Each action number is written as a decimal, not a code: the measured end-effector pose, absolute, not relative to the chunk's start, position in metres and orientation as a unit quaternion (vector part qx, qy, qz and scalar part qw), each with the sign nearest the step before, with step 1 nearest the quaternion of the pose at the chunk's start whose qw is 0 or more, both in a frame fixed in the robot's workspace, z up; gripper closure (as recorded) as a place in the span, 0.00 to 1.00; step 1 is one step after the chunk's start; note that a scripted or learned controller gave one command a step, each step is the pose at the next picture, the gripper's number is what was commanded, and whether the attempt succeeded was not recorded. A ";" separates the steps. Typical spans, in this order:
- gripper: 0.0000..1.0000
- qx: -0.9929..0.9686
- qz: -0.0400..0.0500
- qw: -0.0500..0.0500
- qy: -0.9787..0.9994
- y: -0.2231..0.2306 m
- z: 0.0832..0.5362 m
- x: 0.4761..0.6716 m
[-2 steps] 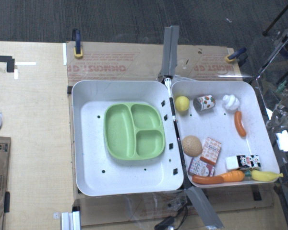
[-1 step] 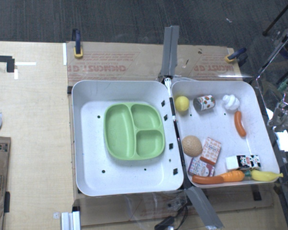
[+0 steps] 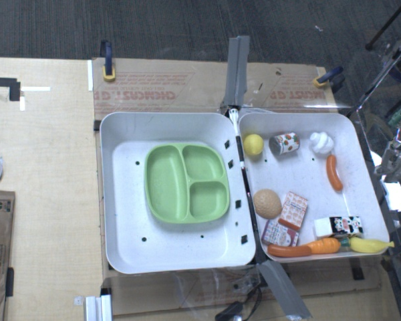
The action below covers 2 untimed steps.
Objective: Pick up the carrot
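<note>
We judge the task not yet started. The carrot [image 3: 306, 248] lies flat against the near wall of the right bin [image 3: 361, 146], just beside the banana [image 3: 371, 245], with nothing gripping it. We cannot tell the tool's state or give the carrot's position relative to it.

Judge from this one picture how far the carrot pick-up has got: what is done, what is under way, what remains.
Done: nothing that can be seen. The carrot lies flat against the near wall of the right bin, between a hot dog and a banana. Under way: nothing; no gripper is over either bin. Left: the whole job, reaching in, closing on the carrot and lifting it.
</note>
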State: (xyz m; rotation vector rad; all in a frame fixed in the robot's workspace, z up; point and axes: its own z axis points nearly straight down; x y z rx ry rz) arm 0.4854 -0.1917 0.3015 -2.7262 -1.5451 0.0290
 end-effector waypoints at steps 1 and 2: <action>1.00 -0.869 0.012 0.005 -0.494 -0.192 0.309 0.486; 1.00 -0.868 0.014 0.005 -0.496 -0.192 0.316 0.486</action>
